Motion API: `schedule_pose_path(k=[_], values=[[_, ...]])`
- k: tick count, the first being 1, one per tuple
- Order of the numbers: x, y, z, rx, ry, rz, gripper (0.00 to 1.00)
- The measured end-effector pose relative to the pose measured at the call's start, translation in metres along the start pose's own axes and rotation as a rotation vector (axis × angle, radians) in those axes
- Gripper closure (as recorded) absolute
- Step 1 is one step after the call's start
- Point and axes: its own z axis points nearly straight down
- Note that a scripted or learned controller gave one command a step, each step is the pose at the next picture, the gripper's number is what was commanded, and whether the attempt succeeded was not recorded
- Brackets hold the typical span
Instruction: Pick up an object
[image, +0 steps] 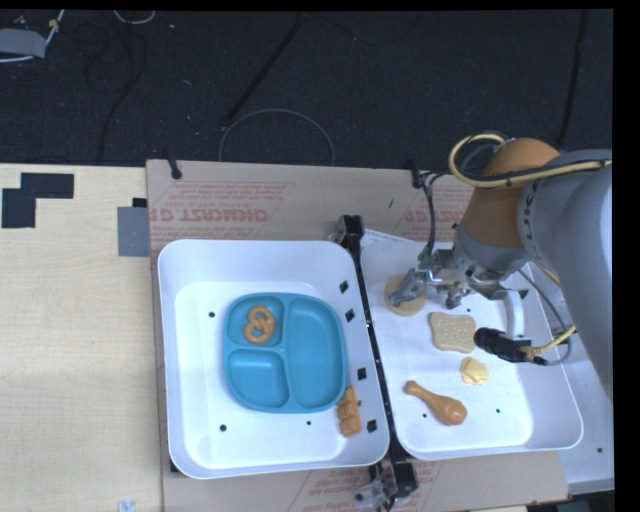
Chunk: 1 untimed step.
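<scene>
Two shallow white bins sit side by side on the worktop (70, 330), on a sheet of printed cardboard (260, 205). The left bin (190, 420) holds a blue divided tray (305, 355) lying flat near its middle; a small pretzel (260, 324) rests in the tray's upper left compartment, while the other two compartments show bare blue. Outside the tray, near the bin's lower right corner, lies a small orange-brown lumpy piece (348, 412) close to the wall that divides the bins. The right bin (500, 435) holds the loose toy foods: a slice of toast (452, 332) near the middle, a pale yellow lump (474, 372) just below and right of it, a drumstick (437, 400) lying slantwise toward the lower edge, and a round tan disc (405, 303) at the upper left. The grey arm reaches in from the right, and its claw (408, 291) is down over that disc, partly covering it; whether the claw is released or clenched cannot be told here.
</scene>
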Motion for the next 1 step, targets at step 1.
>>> schedule_pose_path(k=[1], values=[[-0.0009,0.0026,-0.0149,-0.009,-0.003,0.0,1.0]])
